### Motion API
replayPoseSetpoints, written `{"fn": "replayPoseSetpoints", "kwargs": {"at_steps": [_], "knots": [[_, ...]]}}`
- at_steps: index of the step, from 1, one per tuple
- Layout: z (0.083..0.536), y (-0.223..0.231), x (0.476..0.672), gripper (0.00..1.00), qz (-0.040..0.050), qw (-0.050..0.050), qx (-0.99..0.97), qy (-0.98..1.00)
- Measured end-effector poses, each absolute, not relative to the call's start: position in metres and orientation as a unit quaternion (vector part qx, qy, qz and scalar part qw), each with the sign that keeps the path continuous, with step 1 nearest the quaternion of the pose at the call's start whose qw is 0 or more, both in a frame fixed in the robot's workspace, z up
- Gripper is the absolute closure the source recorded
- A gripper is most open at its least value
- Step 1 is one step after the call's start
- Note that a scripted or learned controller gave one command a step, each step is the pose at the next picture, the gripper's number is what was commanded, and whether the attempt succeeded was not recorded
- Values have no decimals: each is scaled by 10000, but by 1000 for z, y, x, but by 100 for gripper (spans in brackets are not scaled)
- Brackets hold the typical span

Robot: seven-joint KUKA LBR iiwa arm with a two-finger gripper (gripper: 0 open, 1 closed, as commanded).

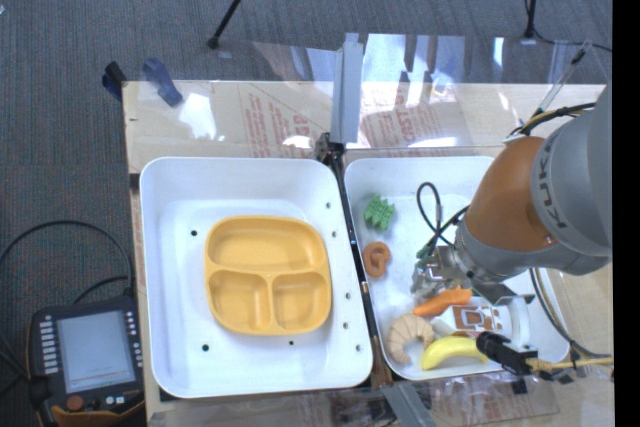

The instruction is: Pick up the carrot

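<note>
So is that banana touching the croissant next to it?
Touching, it seems: the camera view shows the banana's left tip meeting the croissant's lower edge in the right bin, no white between them.

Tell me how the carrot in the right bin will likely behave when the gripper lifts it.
The carrot looks like a small moulded toy, so probably stiff and light. Its tapered, rounded shape may let it roll or slip out of a pinch near the thin end. It lies close to the croissant and banana, so a nudge might shove those too.
</note>
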State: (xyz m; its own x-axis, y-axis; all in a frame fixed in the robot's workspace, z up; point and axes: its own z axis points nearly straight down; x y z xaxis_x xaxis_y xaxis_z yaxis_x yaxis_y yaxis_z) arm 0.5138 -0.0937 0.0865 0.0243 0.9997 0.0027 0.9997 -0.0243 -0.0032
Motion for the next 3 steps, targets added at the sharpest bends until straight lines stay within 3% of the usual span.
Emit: {"fn": "replayPoseSetpoints", "kwargs": {"at_steps": [1, 3], "knots": [[86, -87, 488, 100, 8, 28, -8218, -5698], [92, -81, 475, 100, 23, 24, -9048, -4257]]}}
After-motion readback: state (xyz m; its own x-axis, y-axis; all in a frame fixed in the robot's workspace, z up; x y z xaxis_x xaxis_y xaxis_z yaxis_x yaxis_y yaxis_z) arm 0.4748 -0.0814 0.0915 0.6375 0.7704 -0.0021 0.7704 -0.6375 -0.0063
